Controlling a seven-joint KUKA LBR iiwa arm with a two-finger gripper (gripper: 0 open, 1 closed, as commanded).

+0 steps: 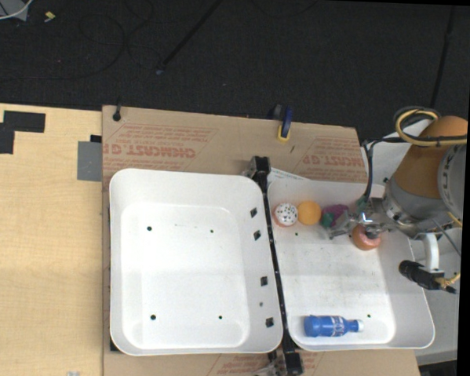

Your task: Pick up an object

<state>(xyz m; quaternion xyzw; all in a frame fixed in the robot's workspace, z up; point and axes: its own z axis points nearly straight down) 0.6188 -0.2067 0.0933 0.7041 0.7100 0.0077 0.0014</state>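
Arm (432, 178) enters at the right edge of the frame, upper-middle height, grey body with the orange band on top. Wrist angles down and to the left. Gripper (349, 225) sits low, right of frame centre, pointing leftward (finger detail too small and cluttered to read). Cables loop around the wrist.
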